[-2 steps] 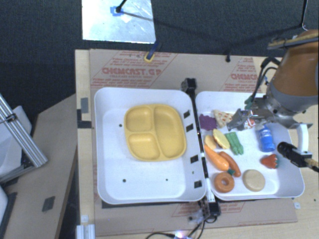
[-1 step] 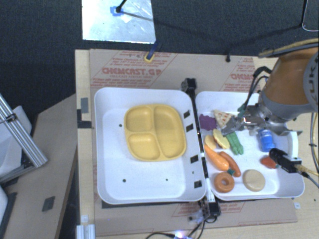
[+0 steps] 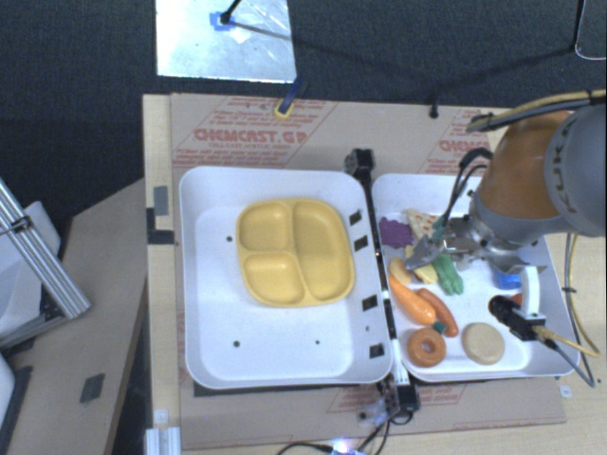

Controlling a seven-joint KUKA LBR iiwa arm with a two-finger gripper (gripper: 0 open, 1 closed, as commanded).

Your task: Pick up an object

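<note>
Right now, in the camera view, your gripper (image 3: 424, 251) is low over the left part of the right bin (image 3: 545, 363), among a crowd of toy foods, and you cannot tell from this slant whether it is released or clenched, nor whether anything is caught in it. The likely targets sit tight together: a green piece (image 3: 449, 278) and a yellow piece (image 3: 399, 274) just beside the tool, a purple piece (image 3: 395, 231) toward the bin's far left corner, and a carrot (image 3: 415, 303) lying aslant below them, touching an orange-red piece (image 3: 443, 313). Nearer the front edge rest a brown ring (image 3: 427, 348) and a tan disc (image 3: 484, 343), with more room around them. Your main risk, judging from this crowding, is a pinch that meets two pieces at once and squeezes both out, or a rounded piece slipping as you lift. Pushing sideways could also shove items against the bin's left wall. The yellow divided plate (image 3: 292, 252) in the left bin (image 3: 204, 349) lies well apart and is not threatened.
</note>
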